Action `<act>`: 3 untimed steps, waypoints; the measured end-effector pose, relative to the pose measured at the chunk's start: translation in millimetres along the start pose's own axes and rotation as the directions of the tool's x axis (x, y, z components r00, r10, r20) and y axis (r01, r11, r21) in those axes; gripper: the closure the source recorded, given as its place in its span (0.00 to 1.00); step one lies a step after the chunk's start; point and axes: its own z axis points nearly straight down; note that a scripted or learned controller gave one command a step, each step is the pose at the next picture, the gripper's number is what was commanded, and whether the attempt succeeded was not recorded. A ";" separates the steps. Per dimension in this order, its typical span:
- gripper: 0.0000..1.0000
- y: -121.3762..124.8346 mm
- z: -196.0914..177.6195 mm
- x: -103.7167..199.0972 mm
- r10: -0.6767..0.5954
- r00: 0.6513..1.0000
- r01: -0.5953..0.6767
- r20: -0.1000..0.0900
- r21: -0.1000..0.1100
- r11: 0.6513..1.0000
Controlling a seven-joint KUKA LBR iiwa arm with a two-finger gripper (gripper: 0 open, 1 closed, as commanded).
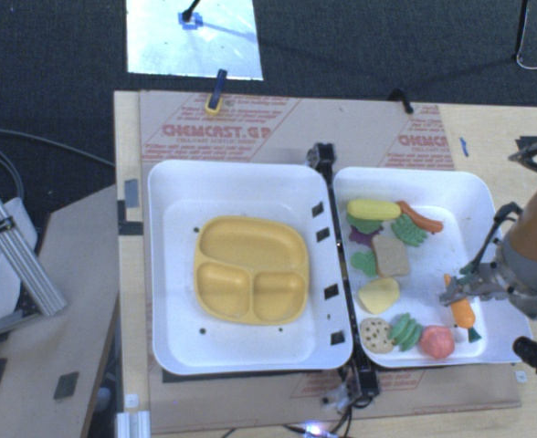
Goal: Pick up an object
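Carrot (463, 313) under claw (458, 292), right bin's (474, 190) near-right corner.
Can't tell claw state. Risk: fingers skid off the carrot, or clip the bin wall close by.

Divided tray (250, 270) in left bin (173, 245), toy foods in right bin (465, 194), carrot (464, 314) near right wall.

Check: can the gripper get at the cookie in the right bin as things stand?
Probably yes. The cookie lies uncovered at the right bin's front left; the gripper hangs nearby over the carrot.
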 end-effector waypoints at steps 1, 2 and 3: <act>1.00 -0.6 11.3 33.4 -0.004 1.000 0.004 -0.002 0.003 1.000; 1.00 40.0 10.5 47.8 -0.006 1.000 0.006 0.000 -0.001 1.000; 1.00 103.0 10.0 63.8 -0.007 1.000 0.007 0.000 -0.004 1.000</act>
